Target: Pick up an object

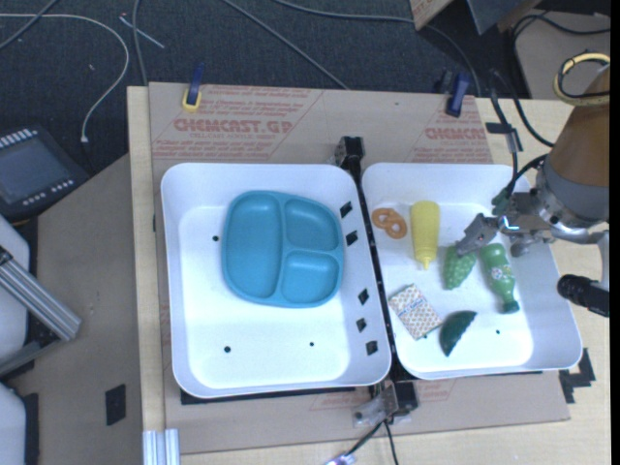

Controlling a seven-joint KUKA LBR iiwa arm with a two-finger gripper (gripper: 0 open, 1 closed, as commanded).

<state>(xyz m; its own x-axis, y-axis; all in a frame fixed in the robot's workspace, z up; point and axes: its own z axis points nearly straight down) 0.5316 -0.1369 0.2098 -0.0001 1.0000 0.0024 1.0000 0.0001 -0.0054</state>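
Note:
The right bin (pixel 548 345) holds several small objects. A yellow bottle-like piece (pixel 424 232) stands beside an orange pretzel (pixel 390 222). A leafy green piece (pixel 458 269) and a green bottle (pixel 502 277) lie near the bin's right side. A white patterned packet (pixel 415 310) and a dark green wedge (pixel 455 329) lie toward the front. My gripper (pixel 496 235) hovers over the two green objects, just behind them. Its fingers (pixel 474 232) are spread open with nothing between them.
The left bin (pixel 184 197) holds a blue divided plate (pixel 284 248). A black divider with clips (pixel 363 260) runs between the bins. Cables and a cardboard box lie beyond the bench's far edge.

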